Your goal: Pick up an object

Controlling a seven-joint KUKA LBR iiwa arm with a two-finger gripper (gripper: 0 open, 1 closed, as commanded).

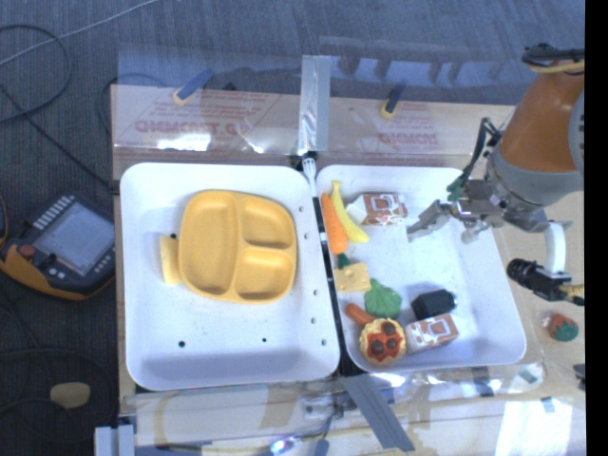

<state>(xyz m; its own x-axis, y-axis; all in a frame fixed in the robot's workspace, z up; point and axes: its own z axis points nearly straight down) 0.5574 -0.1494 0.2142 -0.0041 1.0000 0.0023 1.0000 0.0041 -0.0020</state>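
My gripper (446,226) hangs open over the upper right part of the right bin (494,297), with nothing between its fingers. To its left lies a red and white carton (382,209). Along the bin's left wall rest an orange carrot (332,224) and a yellow banana (346,220). Lower down are a yellow cheese wedge (353,277), a green toy (383,298), a black object (432,303), a second red and white carton (433,332), a round pizza-like toy (382,341) and a small orange piece (356,313).
The left bin (152,350) holds a yellow divided plate (237,245) with a pale yellow piece (169,259) at its left side. A red and green toy (563,326) lies on the bench outside the right bin. A handheld controller (66,245) sits on the floor at far left.
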